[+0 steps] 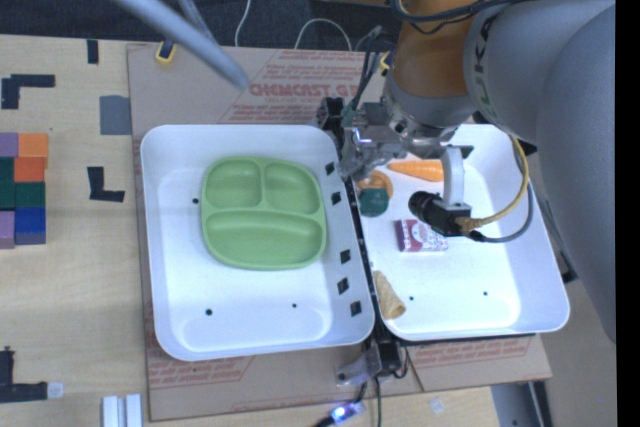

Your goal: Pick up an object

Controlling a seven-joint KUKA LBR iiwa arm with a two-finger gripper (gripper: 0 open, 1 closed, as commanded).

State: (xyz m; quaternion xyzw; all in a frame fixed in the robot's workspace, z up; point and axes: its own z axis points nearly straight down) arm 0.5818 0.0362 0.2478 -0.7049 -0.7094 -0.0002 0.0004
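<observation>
We see the arm [520, 65] reaching in from the right and bending down over the right bin [500, 310], its orange band above the wrist. The gripper [362, 158] sits low at that bin's upper left corner, close against the divide between the two bins; we cannot tell whether its fingers are spread or pressed together, since the wrist hardware hides them. Just below the gripper lies a small teal round object [373, 203] with an orange piece [375, 182] touching its top. A carrot [415, 170] lies to the right of these, partly under the wrist. A small red and white packet [420, 236] rests near the bin's middle, beside a black camera unit [438, 213] that hangs from the arm on a yellow cable [510, 215]. A tan cone-shaped item [388, 295] lies by the bin's lower left wall. In the left bin [180, 315] lies a green divided plate [265, 213], well apart from the gripper
</observation>
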